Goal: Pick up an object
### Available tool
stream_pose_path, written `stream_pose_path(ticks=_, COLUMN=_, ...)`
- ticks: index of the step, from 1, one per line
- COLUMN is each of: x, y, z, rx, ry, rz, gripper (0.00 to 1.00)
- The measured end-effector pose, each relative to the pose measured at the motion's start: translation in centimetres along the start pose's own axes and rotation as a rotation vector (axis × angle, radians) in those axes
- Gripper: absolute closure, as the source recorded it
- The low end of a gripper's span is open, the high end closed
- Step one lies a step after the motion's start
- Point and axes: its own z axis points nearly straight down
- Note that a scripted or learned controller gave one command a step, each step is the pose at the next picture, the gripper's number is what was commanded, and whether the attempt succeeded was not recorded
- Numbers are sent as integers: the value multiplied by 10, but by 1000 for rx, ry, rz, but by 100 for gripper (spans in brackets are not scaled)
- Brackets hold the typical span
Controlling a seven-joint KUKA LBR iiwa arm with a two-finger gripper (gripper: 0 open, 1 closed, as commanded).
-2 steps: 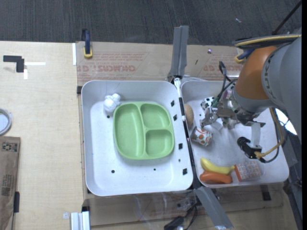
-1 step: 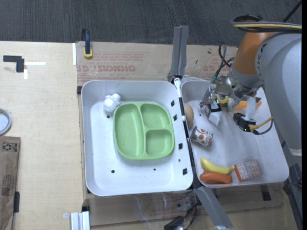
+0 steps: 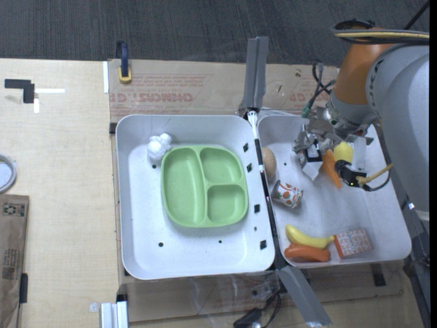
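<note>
White plastic forms both bins; the right bin (image 3: 382, 241) holds most of the loose things. Nearest the camera, along its front edge, lie a red sausage-shaped piece (image 3: 307, 253), a yellow banana (image 3: 307, 237) just behind and touching it, and a small reddish carton (image 3: 351, 242) beside them to the right. Further in, a small patterned cup (image 3: 287, 195) lies tipped on its side near the divider, with a tan rounded object (image 3: 268, 162) just behind it against the wall. In the left bin (image 3: 133, 203) a green divided tray (image 3: 203, 184) lies flat, a small white object (image 3: 158, 145) near its far left corner.

Toward the back of the right bin the grey arm comes in from the right, its orange band (image 3: 355, 70) high above the wrist, the wrist bent downward. The gripper (image 3: 313, 152) is low over the bin floor. An orange carrot-like piece (image 3: 332, 169) and a yellow piece (image 3: 343, 152) lie just beside it; whether the fingers grip anything, I cannot tell.
</note>
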Motion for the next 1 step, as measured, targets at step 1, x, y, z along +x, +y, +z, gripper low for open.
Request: stream_pose_path(ticks=1, x=34, y=-4, z=-120, rx=-19, ry=-2, rz=-74, gripper=100)
